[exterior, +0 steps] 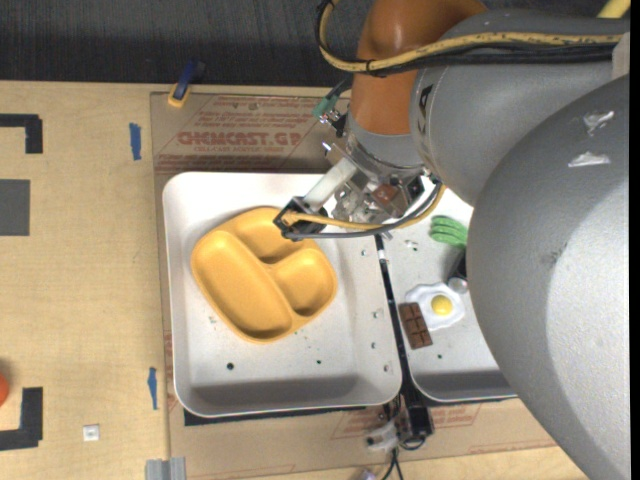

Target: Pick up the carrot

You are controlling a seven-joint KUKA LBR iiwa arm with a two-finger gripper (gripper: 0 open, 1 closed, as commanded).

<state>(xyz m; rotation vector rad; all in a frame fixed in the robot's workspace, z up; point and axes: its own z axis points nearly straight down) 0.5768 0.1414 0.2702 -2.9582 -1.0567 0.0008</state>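
Grey arm link (560,268) sits nearest the lens, over the right bin (450,383). Gripper (367,200) hangs above the seam between the bins, far end; its state cannot be told. Left bin (185,268) holds a yellow divided dish (262,278). Right bin holds a fried egg (440,304), a chocolate bar (415,325) and a green item (450,230). Carrot location: cannot tell.

Carrot (450,230), green leafy top showing, rest hidden, far side of right bin (455,363)
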